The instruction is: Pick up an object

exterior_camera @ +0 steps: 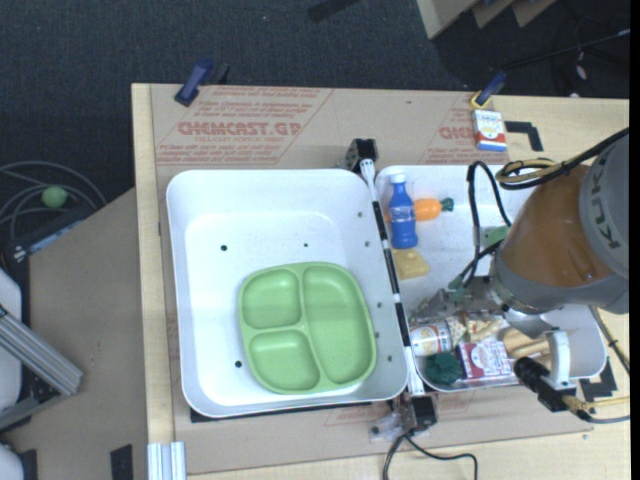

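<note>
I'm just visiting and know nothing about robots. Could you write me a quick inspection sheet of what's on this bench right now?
Surface: brown bench bearing two white bins, left bin and right bin.
Job's things: blue bottle, orange carrot toy, yellowish block, jar and red packet in the right bin.
Clutter: green divided plate in the left bin.
Grippers: arm over the right bin; fingers hidden.
Cables: black cable along the arm.
Surroundings: dark carpet.

"CHEMCAST G.P" is printed in red on the brown paper-covered table [240, 128] at twelve o'clock of the left bin, repeated partly at [455, 133]. Arm [600, 218] shows "KU".
</note>
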